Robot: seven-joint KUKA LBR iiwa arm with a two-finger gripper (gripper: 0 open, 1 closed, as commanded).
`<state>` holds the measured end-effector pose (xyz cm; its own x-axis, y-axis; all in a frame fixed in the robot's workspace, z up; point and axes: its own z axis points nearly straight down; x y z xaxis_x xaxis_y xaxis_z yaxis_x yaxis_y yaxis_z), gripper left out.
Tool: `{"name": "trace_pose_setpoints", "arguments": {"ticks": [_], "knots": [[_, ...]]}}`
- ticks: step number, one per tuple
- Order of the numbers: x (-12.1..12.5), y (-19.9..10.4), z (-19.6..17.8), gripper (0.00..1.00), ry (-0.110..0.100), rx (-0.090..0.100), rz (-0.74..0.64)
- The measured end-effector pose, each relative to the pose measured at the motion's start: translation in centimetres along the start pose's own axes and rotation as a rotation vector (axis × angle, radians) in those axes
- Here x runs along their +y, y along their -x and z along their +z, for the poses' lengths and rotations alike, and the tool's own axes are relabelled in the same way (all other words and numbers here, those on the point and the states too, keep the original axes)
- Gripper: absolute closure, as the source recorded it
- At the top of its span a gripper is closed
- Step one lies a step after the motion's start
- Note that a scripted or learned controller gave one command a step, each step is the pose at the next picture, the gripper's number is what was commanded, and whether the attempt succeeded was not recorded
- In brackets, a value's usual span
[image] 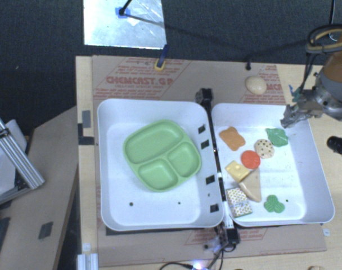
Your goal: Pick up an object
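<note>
My gripper [287, 121] hangs over the far right part of the right bin [311, 167], just above and left of a green leaf-shaped piece [277, 136]. Nothing shows between its fingertips. Other pieces lie in the same bin: an orange piece [232, 138], a speckled cookie [264, 148], a red disc [250, 160], a yellow cheese wedge [236, 170], a beige wedge [252, 189], a patterned square [239, 202] and a green clover-shaped piece [274, 205].
The left bin [112, 151] holds a green divided plate [161, 155]. A beige egg-like object [256, 85] rests on the cardboard behind the right bin. A black divider with clips [212, 151] runs between the bins.
</note>
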<state>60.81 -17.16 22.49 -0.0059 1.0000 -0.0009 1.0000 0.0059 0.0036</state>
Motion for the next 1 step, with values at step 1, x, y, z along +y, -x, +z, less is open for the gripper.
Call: {"name": "trace_pose_setpoints", "arguments": {"ticks": [1], "knots": [[1.42,-6.33,-0.13,1.00,0.000,0.003,-0.005]]}}
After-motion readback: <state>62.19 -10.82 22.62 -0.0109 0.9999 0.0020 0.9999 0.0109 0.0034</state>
